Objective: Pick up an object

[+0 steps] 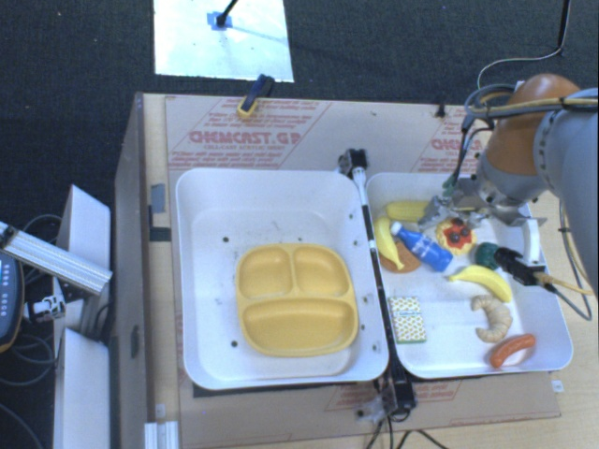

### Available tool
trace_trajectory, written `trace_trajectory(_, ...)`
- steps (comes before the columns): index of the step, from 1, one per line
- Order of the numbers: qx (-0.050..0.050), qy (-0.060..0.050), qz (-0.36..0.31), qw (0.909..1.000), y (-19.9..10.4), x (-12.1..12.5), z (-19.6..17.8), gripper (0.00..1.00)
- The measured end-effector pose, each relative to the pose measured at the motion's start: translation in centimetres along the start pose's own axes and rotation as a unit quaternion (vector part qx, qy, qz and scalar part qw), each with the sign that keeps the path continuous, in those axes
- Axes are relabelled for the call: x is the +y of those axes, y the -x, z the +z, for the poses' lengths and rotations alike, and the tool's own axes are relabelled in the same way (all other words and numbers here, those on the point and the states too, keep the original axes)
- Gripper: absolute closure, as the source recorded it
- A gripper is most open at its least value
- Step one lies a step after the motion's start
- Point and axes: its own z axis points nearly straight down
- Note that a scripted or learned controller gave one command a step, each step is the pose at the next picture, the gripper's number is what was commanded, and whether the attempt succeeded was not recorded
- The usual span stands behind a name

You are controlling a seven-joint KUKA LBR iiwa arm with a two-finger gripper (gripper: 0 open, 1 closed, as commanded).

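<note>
The right bin holds several small items. A blue bottle lies near its middle, beside a red and orange toy. One banana rests against the left wall, a second banana sits at the back, and a third banana lies further right. My gripper hangs low over the back of this bin, just above the red and orange toy and the blue bottle's far end. Nothing is visibly held in it.
A dark green item, a tan croissant-like piece, a red sausage and a small patterned square also lie in the right bin. The left bin holds a yellow divided tray. The grey arm enters from the right.
</note>
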Motion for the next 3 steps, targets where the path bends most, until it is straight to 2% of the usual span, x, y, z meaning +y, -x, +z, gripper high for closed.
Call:
trace_trajectory(1, 0.000, 0.000, 0.000, 1.0000, 3.4, -2.0, 0.0, 0.00)
trace_trajectory(2, 0.001, 0.000, -0.001, 1.0000, -4.4, -0.9, 0.0, 0.00)
trace_trajectory(3, 0.000, -0.016, 0.000, 0.9999, -5.8, 2.4, 0.3, 0.00)
